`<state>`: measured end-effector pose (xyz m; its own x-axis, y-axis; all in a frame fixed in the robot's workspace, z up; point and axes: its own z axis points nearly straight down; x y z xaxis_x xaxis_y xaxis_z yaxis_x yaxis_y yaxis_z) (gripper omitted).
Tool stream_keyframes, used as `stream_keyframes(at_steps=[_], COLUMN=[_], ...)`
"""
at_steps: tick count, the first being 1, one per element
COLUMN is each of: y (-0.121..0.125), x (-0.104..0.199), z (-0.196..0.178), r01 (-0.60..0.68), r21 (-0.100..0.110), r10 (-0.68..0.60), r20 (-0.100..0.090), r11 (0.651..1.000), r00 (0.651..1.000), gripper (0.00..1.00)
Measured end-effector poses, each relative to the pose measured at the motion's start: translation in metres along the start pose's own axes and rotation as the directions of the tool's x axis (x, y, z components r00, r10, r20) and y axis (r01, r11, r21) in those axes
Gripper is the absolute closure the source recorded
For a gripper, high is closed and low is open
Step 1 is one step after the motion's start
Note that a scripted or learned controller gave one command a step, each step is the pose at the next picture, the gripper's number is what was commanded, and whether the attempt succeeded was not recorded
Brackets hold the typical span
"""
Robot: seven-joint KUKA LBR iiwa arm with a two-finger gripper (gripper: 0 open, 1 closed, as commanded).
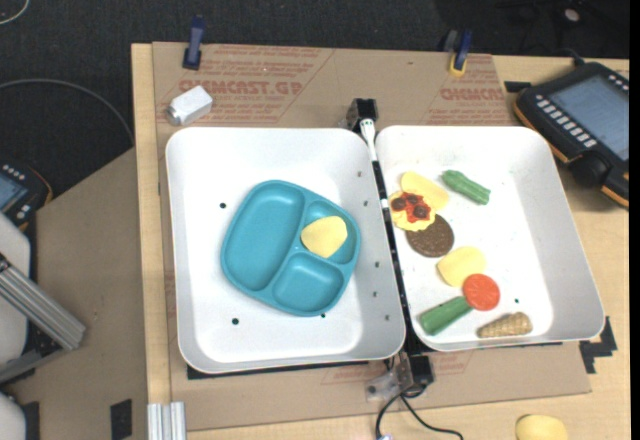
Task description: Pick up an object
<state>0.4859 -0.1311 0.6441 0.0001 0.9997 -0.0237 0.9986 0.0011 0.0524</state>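
How far the claw is open, and whether it has hold of anything, cannot be told, nor how the things lie relative to it

In the left bin a blue divided plate sits near the middle, with a pale yellow piece in its compartment nearest the right bin.

The right bin holds the rest, all toward its left half. A green piece lies nearest the far edge, just beside a yellow piece with red and dark marks. A brown disc touches that one on the near side. Then come a plain yellow piece, a red round piece touching it, a second green piece and a tan ridged piece near the front edge.

On the bench, a small white block lies by the left bin's far left corner
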Motion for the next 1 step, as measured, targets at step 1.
stream_keyframes(at_steps=[1], y=[0.0011], x=[-0.0004], z=[-0.0108], r01=[0.0], r21=[-0.005], r10=[0.0], r20=[0.002], r11=[1.0], r00=[1.0], gripper=[1.0])
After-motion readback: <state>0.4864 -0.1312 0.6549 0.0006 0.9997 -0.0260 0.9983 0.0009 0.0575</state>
